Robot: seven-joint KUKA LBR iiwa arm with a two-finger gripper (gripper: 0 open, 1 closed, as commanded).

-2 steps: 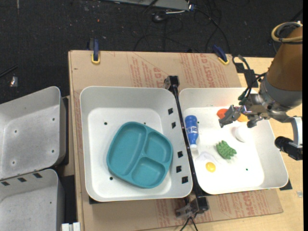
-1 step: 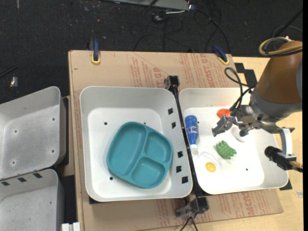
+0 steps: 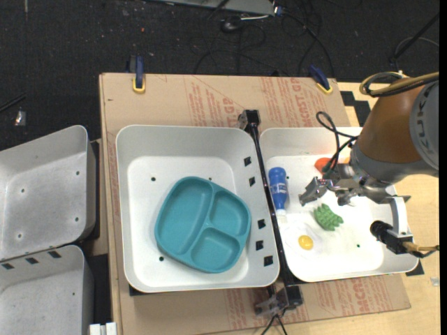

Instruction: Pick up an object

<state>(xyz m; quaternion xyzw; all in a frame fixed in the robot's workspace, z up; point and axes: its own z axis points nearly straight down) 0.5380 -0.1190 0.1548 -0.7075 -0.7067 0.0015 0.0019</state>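
The right bin [image 3: 363, 260] holds a blue bottle [image 3: 278, 187] lying along its left wall, a green knobbly object [image 3: 327, 217] near the middle, a small yellow piece [image 3: 305, 242] toward the front, and an orange-red object [image 3: 323, 164] partly hidden behind the arm. My gripper [image 3: 327, 191] hangs over the middle of this bin, just above the green object and right of the bottle. Its dark fingers [image 3: 311, 191] spread apart with nothing between them.
The left bin [image 3: 140, 152] holds a teal divided plate [image 3: 202, 223]. A black divider [image 3: 264, 187] runs between the bins. Grey metal trays [image 3: 42, 187] lie left of the bench. Cables trail at the right edge near a black fitting [image 3: 387, 234].
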